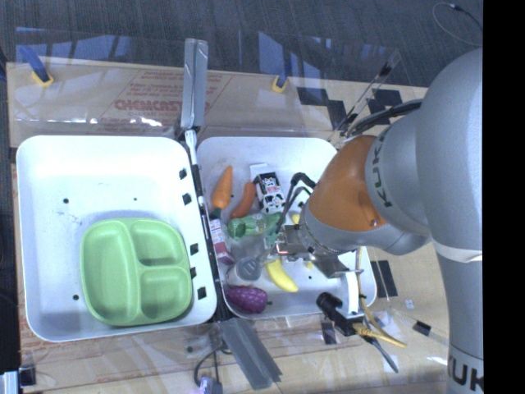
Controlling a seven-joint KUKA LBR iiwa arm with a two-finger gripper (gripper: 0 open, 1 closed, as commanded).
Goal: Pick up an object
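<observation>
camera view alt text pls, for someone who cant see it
The grey and orange arm reaches from the right, its hand down in the right bin among a banana, carrot and eggplant. The left bin holds a green divided plate.

**Fixtures and bystanding items around two white bins on a bench.**

Left bin [49, 171], shallow and white, with a pale green plate [136, 271] lying flat in its near half, close to the wall shared with the right bin [246, 146]; plate split into three compartments, one long at left, two smaller at right. Small black clips [187, 197] spaced along that shared wall. Grey bar [194, 84] at the far end of the gap between the bins, second grey bar [250, 351] slanting on the bench at the near end. Clear sheet with red print [148, 97] behind the bins, yellow clip [41, 78] near its left corner, dark carpet [246, 6] beyond.
</observation>
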